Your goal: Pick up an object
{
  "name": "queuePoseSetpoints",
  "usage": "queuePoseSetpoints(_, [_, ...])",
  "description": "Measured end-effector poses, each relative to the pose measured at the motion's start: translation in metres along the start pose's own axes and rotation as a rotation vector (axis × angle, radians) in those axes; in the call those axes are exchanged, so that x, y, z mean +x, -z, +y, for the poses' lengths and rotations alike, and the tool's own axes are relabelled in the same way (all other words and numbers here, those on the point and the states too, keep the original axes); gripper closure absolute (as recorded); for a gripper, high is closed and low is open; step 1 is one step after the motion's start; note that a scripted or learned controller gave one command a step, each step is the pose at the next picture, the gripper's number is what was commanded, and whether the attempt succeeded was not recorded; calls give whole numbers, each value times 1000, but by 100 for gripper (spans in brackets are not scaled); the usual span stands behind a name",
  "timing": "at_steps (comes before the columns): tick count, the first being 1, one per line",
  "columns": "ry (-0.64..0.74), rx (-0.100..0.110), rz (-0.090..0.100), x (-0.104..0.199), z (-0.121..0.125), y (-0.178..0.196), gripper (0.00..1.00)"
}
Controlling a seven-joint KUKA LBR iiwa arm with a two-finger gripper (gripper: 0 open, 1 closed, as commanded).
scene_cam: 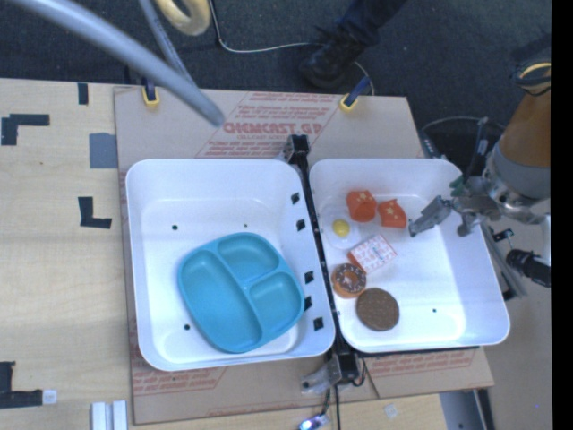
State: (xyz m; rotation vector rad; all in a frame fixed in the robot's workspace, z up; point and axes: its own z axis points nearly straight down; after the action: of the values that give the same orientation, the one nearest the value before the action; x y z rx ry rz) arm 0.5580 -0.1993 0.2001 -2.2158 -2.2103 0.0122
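Several toys (363,206) lie left of jaws.

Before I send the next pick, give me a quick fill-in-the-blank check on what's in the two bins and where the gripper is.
1. The blue tray lies in the ____ bin.
2. The cookie sits right next to the ____.
3. The gripper hovers over the ____ bin.
4. The number of orange pieces near the egg is ____.

Missing words: left; donut; right; two.
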Motion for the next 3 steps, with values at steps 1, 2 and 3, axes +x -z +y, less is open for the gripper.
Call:
queuePoseSetpoints(1, [4,-12,-3,0,3,7,0])
queuePoseSetpoints(2, [5,-7,-2,5,12,-48,0])
queuePoseSetpoints(3, [3,-7,-2,8,2,-99,0])
